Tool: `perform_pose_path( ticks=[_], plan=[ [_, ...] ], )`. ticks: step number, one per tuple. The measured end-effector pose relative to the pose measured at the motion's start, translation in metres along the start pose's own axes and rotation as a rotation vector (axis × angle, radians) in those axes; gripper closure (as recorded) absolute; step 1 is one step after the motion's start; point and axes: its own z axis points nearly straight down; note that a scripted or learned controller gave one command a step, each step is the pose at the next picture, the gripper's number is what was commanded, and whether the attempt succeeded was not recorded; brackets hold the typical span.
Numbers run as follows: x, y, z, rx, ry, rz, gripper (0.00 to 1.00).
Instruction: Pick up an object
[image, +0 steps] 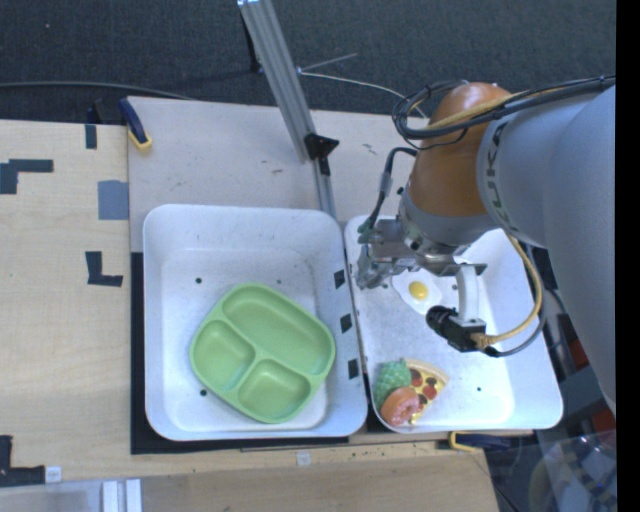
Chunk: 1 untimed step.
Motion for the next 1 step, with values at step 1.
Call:
perform_pose_path(
  ticks=[1],
  plan=[
    [0.0436, 0.0099, -0.0016, -0.001, 0.0, 0.001, 1.0]
  ],
)
